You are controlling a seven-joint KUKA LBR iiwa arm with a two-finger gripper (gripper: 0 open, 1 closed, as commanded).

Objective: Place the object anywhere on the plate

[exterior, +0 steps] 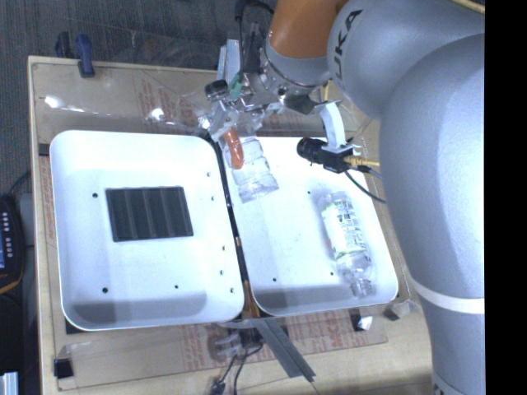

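Clear plastic cup (254,175) with an orange piece sat at the end effector (229,130), over the right bin's (288,299) upper-left corner.
Finger state could not be told; dark plate (150,213) lay in the left bin (82,295).

text: "kuka" | on: grey arm (395,48) | bottle (347,235) label: unreadable

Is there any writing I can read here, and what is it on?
"KUKA": on the grey arm, near its orange band, seen at a slant.
Bottle label in the right bin: green and white print, too small to read.
Red print on the board under the bins: too faint to read.
Clear object under the end effector: no text that I can make out.
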